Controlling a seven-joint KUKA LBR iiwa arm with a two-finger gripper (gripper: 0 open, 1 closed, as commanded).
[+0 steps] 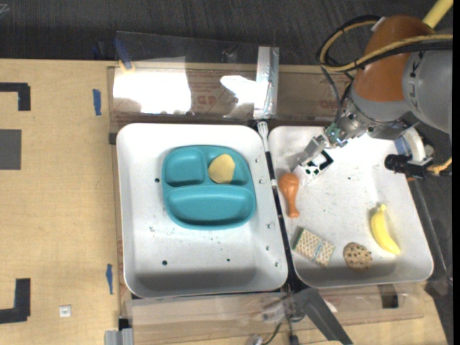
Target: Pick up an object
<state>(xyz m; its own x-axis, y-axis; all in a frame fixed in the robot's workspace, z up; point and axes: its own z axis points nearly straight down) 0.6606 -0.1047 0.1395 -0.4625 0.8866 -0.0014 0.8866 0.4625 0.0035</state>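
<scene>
Brown cardboard covers the surface [57,192], and two shallow white bins sit side by side on it. Reaching in from the right, the arm [402,70] holds its gripper [316,160] low over the far left part of the right bin [410,192], just beside the orange drumstick-shaped toy [289,191]. At this slant I cannot tell whether anything sits between its ends, or how they are set.

The likeliest slip, as I judge it, is a miss: the drumstick lies close to the wall shared by the bins, so a descent there could clip the rim or nudge the toy against it rather than capture it. Its rounded, tapering body could also squirt out of a pinch.

That bin also holds a yellow banana [384,230] at the right, a round cookie [357,255] near the front edge, and a patterned cracker [313,246] left of the cookie. The left bin [144,250] holds a teal divided plate [208,192], with a yellow lump [222,168] in its far right compartment.
</scene>
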